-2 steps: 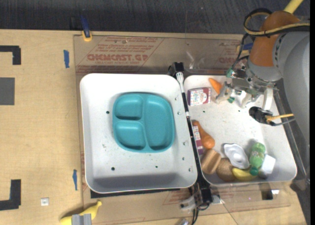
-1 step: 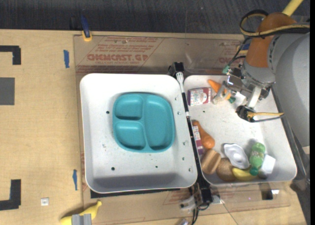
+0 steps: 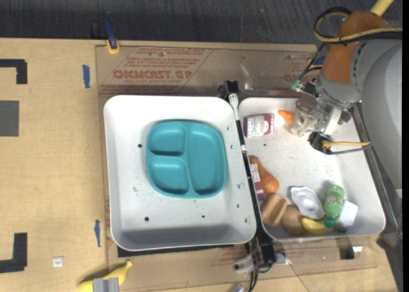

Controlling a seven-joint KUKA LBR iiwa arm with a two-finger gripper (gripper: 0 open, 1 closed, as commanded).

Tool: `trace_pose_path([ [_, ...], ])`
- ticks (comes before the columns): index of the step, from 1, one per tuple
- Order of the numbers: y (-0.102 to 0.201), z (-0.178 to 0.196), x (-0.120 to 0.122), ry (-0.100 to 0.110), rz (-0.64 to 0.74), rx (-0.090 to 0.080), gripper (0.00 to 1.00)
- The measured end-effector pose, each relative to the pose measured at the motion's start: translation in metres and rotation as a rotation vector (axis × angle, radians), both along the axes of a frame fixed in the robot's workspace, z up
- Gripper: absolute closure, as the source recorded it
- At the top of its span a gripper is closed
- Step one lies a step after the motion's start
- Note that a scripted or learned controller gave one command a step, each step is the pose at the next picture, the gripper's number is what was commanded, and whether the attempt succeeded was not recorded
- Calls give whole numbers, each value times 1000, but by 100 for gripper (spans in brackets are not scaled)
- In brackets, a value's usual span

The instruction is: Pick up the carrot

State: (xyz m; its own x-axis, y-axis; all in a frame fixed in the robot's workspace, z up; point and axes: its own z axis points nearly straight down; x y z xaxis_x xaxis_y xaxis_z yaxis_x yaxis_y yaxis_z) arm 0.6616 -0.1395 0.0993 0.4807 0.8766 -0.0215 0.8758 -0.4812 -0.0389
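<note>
Grey arm [image 3: 377,67] with orange band comes in from the right edge of the table [image 3: 51,176], wrist bent down over the right bin [image 3: 364,176]. Gripper [image 3: 305,120] sits low at that bin's far edge, near its far right corner. Fingers read as slightly apart, nothing seen between them, though the view is blurry there.

Carrot [image 3: 285,117]: small orange piece, just a short stub showing, lying on the bin floor just beside the gripper on its left, close to or touching it; can't tell which. It is between the gripper and a purple-white packet [image 3: 258,124] at the far left corner of the right bin.

Near edge of right bin holds a cluster: orange-red item [image 3: 270,184], bread roll [image 3: 273,208], banana [image 3: 313,224], green bottle [image 3: 333,202], white cup [image 3: 307,200].

Left bin [image 3: 121,176] carries a teal divided plate [image 3: 187,158] in its middle.
</note>
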Motion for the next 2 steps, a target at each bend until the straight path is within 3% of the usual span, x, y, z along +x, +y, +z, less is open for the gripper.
trace_pose_path([
  [1,0,0,0,1,0,0,0],
  [2,1,11,1,-3,3,-3,100],
])
